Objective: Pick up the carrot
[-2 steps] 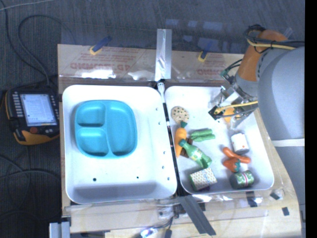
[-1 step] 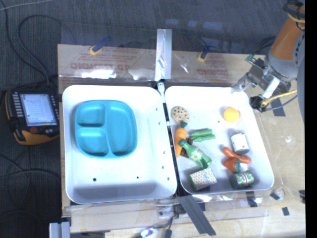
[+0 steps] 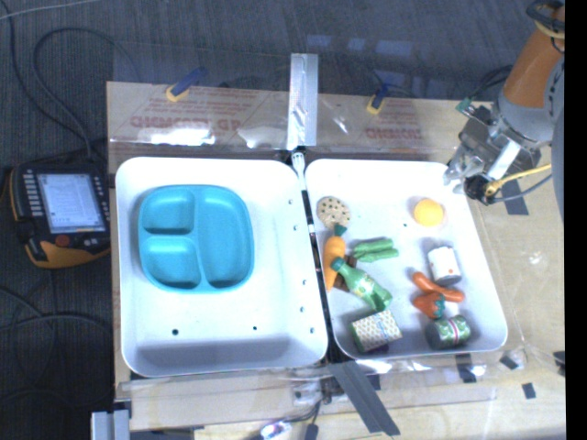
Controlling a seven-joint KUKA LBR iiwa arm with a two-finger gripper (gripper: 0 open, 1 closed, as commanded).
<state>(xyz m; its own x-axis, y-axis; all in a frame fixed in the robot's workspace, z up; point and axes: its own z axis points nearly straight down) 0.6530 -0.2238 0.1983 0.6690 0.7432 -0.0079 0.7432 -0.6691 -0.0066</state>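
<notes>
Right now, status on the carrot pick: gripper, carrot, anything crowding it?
Gripper over right bin's far right rim, nothing held. Carrot at bin's left wall, untouched. Green bottle lies against it; cookie just beyond.

A dark grey carpet [image 3: 183,16] is seen around the wooden bench [image 3: 537,273], with black cables [image 3: 55,53] laid across it. A pendant [image 3: 60,211] with a lit screen is placed at the left.
</notes>
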